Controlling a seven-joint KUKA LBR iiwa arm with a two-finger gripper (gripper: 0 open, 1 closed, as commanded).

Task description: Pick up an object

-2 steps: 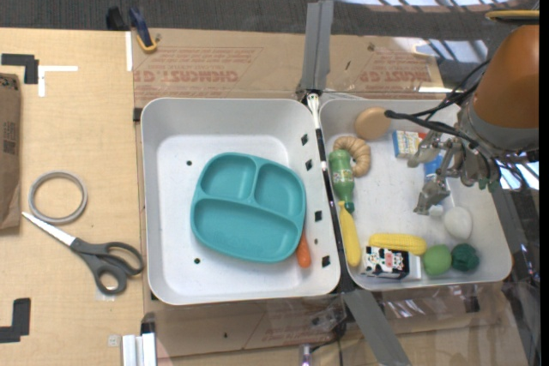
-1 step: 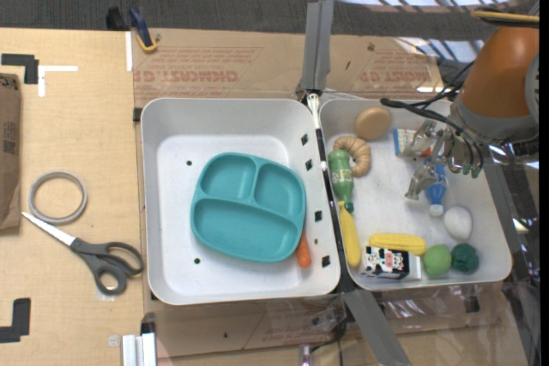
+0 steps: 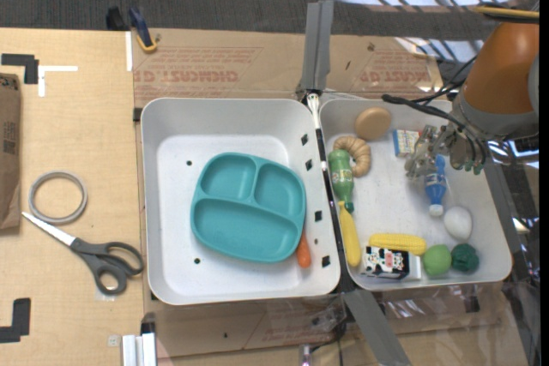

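In the right bin [image 3: 502, 263], the nearest things are a green ball [image 3: 437, 260], a dark green ball [image 3: 465, 257] and a corn cob [image 3: 396, 244]. A little farther lies a white egg [image 3: 458, 222]. Just beyond it a small blue-and-white bottle [image 3: 437, 184] lies with its long axis running near to far, slightly tilted. The gripper [image 3: 426, 157] hangs directly over the far end of this bottle. How wide it is open I cannot tell, and nothing is clearly held. I judge the bottle is the target; the move is straight down.
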